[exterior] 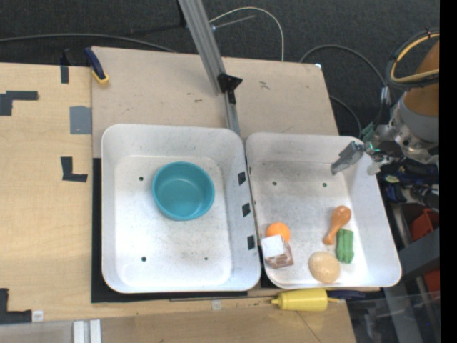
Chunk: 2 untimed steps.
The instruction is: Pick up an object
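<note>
Even, bright overhead light, soft shadows.
Two shallow white plastic bins (176, 140) glare slightly; the frame is mildly soft throughout.

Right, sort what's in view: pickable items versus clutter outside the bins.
For the job: teal bowl, orange ball, orange spoon, green piece, beige ball, small box, gripper.

Lying about: yellow bottle, blue-yellow clamp, metal pole.

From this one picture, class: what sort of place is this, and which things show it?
Most likely a robot lab test bench. A grey arm with a gripper reaches over two white bins, which hold a teal bowl and toy food, and loose cables trail behind the bench.
</note>
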Each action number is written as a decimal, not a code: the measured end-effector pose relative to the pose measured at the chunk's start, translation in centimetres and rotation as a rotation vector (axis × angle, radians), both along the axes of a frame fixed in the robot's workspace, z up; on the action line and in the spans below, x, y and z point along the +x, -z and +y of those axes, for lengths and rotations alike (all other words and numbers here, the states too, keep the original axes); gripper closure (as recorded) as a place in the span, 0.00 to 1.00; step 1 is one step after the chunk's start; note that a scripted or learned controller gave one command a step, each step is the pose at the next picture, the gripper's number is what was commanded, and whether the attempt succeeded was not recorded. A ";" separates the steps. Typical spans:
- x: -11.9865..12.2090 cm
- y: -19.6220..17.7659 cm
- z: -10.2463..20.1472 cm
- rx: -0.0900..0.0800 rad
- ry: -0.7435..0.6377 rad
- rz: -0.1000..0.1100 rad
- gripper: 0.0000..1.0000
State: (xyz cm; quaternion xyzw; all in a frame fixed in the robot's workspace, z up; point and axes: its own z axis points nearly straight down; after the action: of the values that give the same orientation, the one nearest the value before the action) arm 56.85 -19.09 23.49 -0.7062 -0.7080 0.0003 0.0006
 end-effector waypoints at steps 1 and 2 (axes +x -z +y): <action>0.0 0.0 0.0 0.000 0.000 0.000 0.00; -0.6 6.2 0.5 0.000 0.001 0.006 0.00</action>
State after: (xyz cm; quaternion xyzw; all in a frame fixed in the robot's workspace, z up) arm 56.23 -18.60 17.25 -0.7066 -0.7076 0.0023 0.0029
